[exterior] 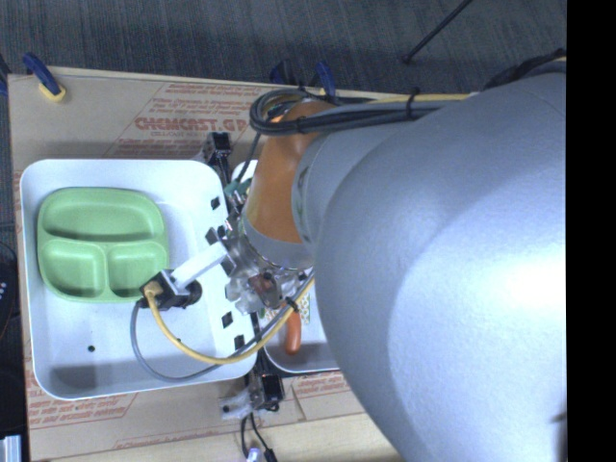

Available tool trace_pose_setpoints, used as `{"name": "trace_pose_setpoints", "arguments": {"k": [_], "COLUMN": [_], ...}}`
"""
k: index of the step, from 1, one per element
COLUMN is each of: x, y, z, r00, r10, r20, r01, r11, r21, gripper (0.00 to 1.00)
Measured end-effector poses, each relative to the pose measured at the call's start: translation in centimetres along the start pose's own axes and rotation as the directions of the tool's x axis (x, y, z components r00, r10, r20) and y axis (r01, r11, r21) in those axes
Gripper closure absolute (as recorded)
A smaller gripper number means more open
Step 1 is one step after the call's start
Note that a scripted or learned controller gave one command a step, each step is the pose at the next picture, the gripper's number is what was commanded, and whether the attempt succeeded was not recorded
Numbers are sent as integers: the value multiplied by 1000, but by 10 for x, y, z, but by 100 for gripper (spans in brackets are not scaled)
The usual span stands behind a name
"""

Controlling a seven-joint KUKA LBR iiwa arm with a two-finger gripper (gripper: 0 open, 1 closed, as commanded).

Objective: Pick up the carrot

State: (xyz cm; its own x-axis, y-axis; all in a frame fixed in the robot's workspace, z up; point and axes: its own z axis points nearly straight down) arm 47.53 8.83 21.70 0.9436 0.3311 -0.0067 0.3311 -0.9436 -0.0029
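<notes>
The carrot (292,335) lies in the right bin (298,362), just below the gripper (252,292), mostly hidden by the arm (443,258). The gripper hangs over the wall between the bins, and whether it is released or clenched cannot be told. Beyond the carrot, in the left bin (58,354), sits a green divided tray (101,242). The carrot looks not yet lifted; grasping and raising remain.
</notes>
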Motion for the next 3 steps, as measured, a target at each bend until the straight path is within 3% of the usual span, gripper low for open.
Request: {"name": "trace_pose_setpoints", "arguments": {"k": [1, 2, 3], "x": [9, 32, 38], "y": [-27, -79, -91], "z": [30, -14, -21], "r00": [963, 996, 992], "r10": [-270, 90, 130], "r20": [0, -3, -3], "r01": [270, -90, -130], "r11": [963, 996, 992], "r21": [2, -1, -2], "gripper": [100, 100, 100]}}
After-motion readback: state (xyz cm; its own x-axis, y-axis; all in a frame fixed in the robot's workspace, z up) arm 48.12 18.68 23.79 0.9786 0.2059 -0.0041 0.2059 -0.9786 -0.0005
